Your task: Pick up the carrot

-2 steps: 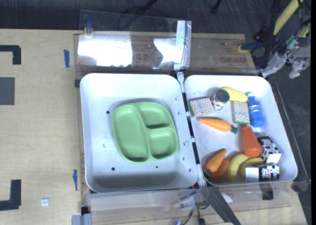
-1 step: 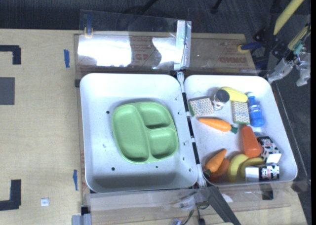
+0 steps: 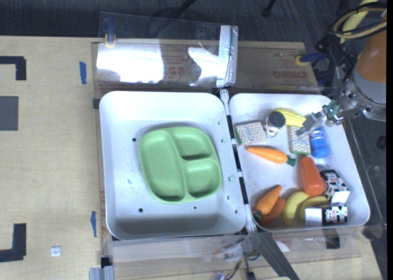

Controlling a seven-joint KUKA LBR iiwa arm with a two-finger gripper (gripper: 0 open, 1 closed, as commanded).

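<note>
Nothing looks done yet: the carrot (image 3: 268,155) lies loose near the middle of the right bin (image 3: 360,210), toward its left wall, while the gripper (image 3: 310,123) hangs near the far right corner, its grip impossible to tell.

Carrot (image 3: 267,154) in right bin (image 3: 359,177), end effector (image 3: 314,120) just above-right, green tray (image 3: 181,163) left.
</note>
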